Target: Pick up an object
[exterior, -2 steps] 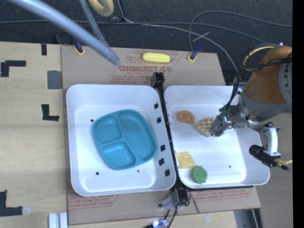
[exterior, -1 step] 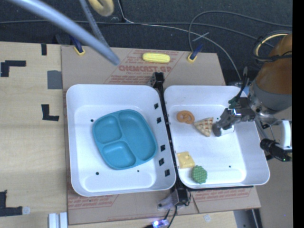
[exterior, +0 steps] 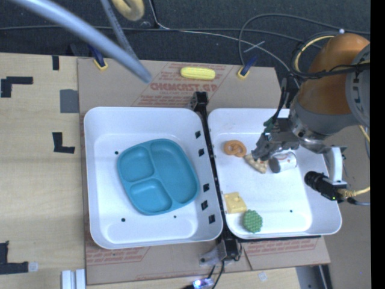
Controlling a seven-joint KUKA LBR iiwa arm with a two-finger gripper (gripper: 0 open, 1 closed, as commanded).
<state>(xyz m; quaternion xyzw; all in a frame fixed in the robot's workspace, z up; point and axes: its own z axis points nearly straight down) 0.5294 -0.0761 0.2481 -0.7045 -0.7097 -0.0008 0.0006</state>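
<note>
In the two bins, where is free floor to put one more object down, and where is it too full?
Right bin: free floor lies right of the green ball and cracker, below the gripper. It is crowded near the pretzel and gripper. Left bin: the blue tray fills the middle; only margins along the walls are bare.

There is one camera, fixed above the bench (exterior: 36, 161) and looking down at a slant. It sees both white bins complete: the left bin (exterior: 96, 179) lies near the middle of the picture and the right bin (exterior: 301, 218) beside it, with the black divider (exterior: 207, 161) between them. The far side of the bench, behind the left bin, is at the top of the picture; the near side is at the bottom. The camera stands far enough back to show cardboard (exterior: 174, 86) around the bins. The arm (exterior: 328, 89) enters from the right of the left bin.
</note>
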